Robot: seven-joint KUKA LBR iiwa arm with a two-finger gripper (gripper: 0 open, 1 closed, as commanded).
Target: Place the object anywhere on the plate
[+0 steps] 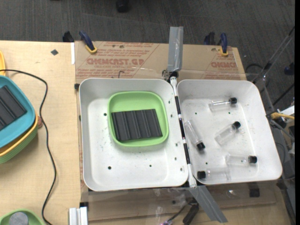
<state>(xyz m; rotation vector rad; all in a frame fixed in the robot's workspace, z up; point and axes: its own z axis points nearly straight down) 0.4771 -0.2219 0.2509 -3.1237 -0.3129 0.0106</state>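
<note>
From my seat I see the two white bins side by side on the surface. The left bin (93, 163) carries the green plate (138, 103), which has a dark ribbed insert (137, 124) lying in its middle. The right bin (262, 163) holds the things I could pick: five small clear vials with black caps. One lies at the far side (222, 104), one near the middle (227, 132), one along the left wall by the divider (194, 136), one at the near right (241, 160) and one at the near left corner (212, 175). All lie on their sides, apart from one another.

The arm and its hand are out of my view at this moment, so I cannot tell how the hand stands.

I judge these vials light, stiff and slick, likely to roll or squirt out of a pinch, and possibly brittle if they are glass. I would take the middle vial, since it has room around it, closing across the barrel at mid-length, square to its axis, with gentle force.
</note>
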